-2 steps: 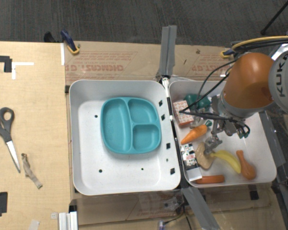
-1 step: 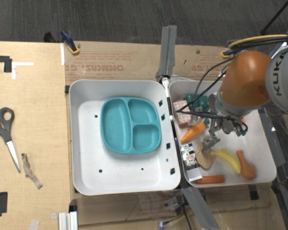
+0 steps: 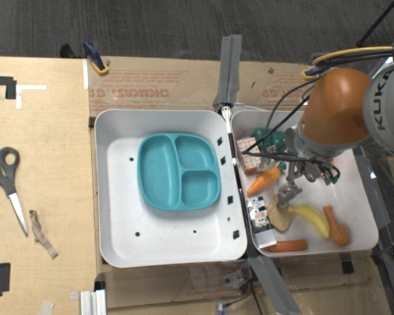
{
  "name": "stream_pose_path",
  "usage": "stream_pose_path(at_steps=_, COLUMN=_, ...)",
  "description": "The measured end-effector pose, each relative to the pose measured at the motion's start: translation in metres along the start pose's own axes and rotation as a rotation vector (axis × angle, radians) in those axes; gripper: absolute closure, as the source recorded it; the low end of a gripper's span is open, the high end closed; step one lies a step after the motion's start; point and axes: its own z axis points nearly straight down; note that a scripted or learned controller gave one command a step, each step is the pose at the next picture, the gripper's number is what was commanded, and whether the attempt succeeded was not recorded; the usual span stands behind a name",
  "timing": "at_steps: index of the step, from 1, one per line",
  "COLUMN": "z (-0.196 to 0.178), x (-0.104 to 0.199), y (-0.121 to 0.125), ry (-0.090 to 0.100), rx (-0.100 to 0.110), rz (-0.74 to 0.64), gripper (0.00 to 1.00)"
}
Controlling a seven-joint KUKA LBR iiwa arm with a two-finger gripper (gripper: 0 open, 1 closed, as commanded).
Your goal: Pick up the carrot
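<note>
Carrot [image 3: 264, 180], one smooth tapered orange piece, lies in the right bin [image 3: 364, 182] beside its left wall. Just right of it the metal end effector [image 3: 290, 190] hangs near a yellow banana [image 3: 312, 218]; whether its fingers are apart I cannot tell. One teal three-compartment plate [image 3: 180, 171] sits in the left bin [image 3: 111, 202]. Reversed cardboard print is possibly "OATMEAL".

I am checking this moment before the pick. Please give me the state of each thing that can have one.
carrot: lying in the right bin, left of the gripper, not lifted
banana: lying flat in the right bin
teal plate: right side up in the left bin, nothing in its compartments
scissors: lying on the bench, blades shut
</note>
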Motion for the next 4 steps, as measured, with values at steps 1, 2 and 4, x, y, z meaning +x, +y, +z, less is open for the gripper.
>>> stream_pose_path(at_steps=1, z=0.0, x=0.003, y=0.003, ry=0.002, rx=-0.001, rz=-0.039, gripper=0.0)
stream_pose_path(at_steps=2, z=-0.011, x=0.001, y=0.002, ry=-0.004, rx=0.001, rz=-0.037, gripper=1.0)
stream_pose_path(at_steps=4, z=-0.099, x=0.022, y=0.161, ry=0.004, rx=-0.004, rz=-0.095, gripper=1.0)
